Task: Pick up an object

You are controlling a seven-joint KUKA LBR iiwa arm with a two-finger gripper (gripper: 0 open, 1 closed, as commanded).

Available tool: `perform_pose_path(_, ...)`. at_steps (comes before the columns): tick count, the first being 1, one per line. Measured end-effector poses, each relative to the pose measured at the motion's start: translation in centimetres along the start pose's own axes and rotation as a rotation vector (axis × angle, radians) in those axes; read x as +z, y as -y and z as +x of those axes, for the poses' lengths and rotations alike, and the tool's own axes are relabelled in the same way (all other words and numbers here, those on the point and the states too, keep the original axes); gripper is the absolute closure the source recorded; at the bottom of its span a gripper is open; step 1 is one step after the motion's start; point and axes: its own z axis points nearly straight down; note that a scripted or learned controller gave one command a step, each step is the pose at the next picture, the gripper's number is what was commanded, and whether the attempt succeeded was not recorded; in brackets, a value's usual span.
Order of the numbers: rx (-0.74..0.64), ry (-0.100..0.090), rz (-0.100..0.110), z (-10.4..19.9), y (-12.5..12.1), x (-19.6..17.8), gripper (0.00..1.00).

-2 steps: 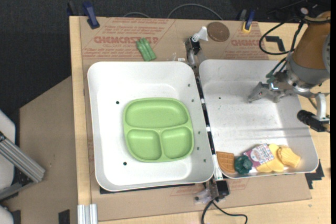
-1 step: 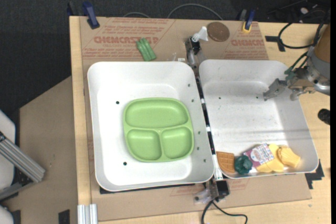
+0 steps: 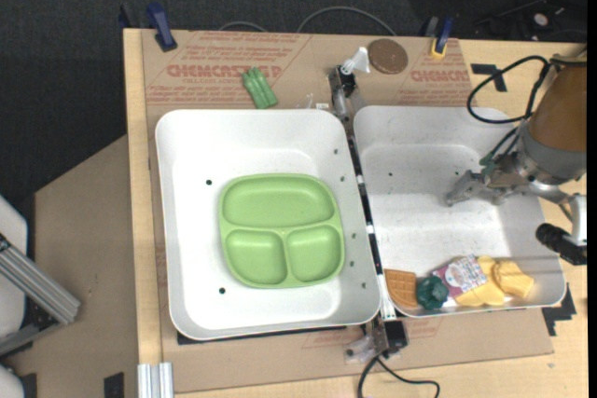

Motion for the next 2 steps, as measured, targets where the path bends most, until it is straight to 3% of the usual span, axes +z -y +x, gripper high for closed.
perform_pose_path(1,0.001,0.005,-0.010,-0.7,2.8,-6.8,0.00)
perform_pose_path(2,0.001,0.001,-0.001,0.3,5.2,0.0,0.00)
